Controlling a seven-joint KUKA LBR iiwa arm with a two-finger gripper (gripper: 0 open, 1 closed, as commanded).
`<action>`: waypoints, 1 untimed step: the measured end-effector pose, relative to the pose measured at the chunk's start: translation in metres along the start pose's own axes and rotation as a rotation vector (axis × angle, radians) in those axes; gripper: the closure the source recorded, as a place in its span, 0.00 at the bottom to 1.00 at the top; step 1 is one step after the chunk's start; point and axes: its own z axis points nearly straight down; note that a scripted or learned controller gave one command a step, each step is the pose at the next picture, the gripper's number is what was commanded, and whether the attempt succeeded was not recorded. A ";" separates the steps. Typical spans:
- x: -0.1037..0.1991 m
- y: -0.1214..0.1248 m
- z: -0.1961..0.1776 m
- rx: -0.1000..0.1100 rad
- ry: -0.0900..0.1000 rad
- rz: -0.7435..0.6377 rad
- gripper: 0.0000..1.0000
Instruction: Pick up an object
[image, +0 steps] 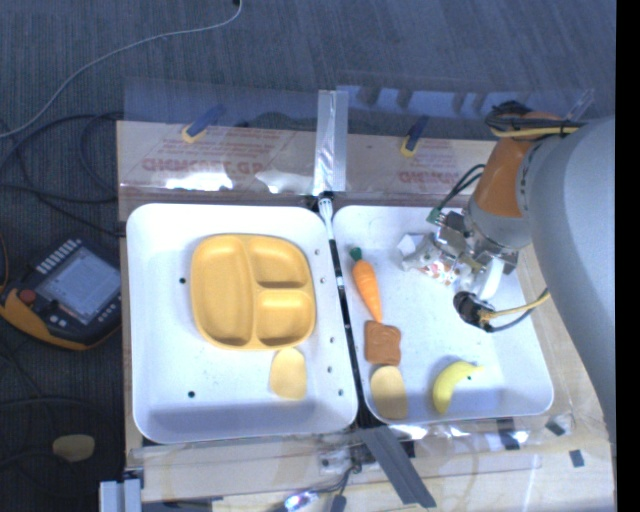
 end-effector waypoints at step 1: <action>-0.006 0.030 -0.001 0.059 -0.013 -0.140 0.00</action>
